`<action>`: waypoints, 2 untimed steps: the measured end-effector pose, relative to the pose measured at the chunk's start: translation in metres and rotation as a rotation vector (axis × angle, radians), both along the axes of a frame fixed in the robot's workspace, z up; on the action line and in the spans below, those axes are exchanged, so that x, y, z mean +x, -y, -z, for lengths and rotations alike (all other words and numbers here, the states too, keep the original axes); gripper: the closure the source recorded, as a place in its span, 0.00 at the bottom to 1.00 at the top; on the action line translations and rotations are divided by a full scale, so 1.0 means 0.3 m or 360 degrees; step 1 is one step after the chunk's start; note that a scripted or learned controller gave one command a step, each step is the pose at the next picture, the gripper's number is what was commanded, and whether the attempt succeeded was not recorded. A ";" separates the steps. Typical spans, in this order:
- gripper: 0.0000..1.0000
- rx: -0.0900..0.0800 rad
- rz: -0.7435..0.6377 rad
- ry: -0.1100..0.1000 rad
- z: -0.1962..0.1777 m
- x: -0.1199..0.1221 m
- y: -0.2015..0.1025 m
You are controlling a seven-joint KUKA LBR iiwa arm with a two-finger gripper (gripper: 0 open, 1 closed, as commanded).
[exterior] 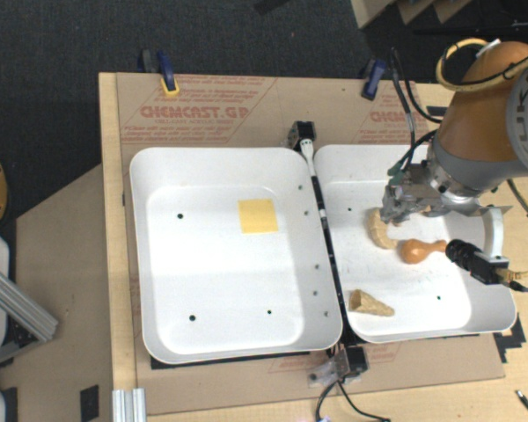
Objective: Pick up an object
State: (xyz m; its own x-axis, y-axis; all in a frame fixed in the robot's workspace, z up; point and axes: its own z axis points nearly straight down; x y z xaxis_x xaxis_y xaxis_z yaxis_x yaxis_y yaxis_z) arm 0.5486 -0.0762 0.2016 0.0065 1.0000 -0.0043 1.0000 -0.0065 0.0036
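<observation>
You are seeing the gripper (396, 211) hanging low in the right bin (422, 323), just above a pale bread-like piece (378, 231); if its jaws are open or closed, you cannot tell. An orange pear-shaped object (415, 251) is lying beside that piece. A tan wedge (370, 303) is resting near the front. A yellow square (258, 216) is lying in the left bin (158, 262).

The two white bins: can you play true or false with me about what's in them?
1. A yellow square lies in the left bin. True.
2. The right bin holds three things. True: a pale lump, an orange pear shape and a tan wedge.
3. The tan wedge sits in the left bin. False: right bin, near its front.
4. The gripper hangs over the left bin. False: over the right bin, by the pale lump.
</observation>
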 end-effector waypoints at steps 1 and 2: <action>1.00 0.0013 -0.0011 -0.0020 0.053 -0.245 -0.138; 1.00 0.0000 -0.0002 0.0004 -0.117 -0.177 0.118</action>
